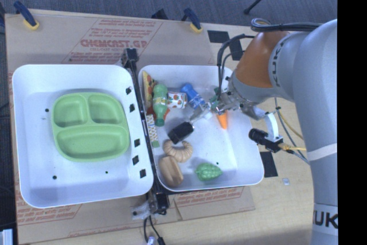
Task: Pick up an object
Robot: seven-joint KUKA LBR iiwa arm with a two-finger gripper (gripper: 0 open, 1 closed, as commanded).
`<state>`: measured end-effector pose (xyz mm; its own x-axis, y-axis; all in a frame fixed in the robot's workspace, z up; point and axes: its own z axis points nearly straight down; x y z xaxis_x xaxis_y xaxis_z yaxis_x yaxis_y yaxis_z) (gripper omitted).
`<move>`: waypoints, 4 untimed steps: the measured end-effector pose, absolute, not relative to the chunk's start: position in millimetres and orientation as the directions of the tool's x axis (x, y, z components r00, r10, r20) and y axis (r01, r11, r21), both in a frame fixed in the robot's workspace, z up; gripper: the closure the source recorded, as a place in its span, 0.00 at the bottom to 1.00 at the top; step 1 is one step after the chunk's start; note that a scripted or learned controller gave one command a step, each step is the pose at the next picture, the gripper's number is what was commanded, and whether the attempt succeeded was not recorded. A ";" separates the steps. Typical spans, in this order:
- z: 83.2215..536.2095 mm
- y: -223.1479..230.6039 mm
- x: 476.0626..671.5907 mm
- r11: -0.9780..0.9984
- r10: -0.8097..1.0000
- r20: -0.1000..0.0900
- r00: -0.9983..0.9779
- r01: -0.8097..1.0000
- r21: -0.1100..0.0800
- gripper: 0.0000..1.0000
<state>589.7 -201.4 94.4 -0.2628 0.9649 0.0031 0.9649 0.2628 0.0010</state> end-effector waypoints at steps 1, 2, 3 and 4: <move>92.2 -172.1 555.8 0.383 0.924 -0.002 -0.383 0.924 0.000 0.00; 95.7 -140.2 657.0 0.496 0.868 0.000 -0.496 0.868 -0.001 0.00; 96.4 -113.2 657.4 0.628 0.778 -0.022 -0.628 0.778 -0.010 0.00; 92.1 -146.4 615.1 0.844 0.536 0.002 -0.844 0.536 -0.002 0.00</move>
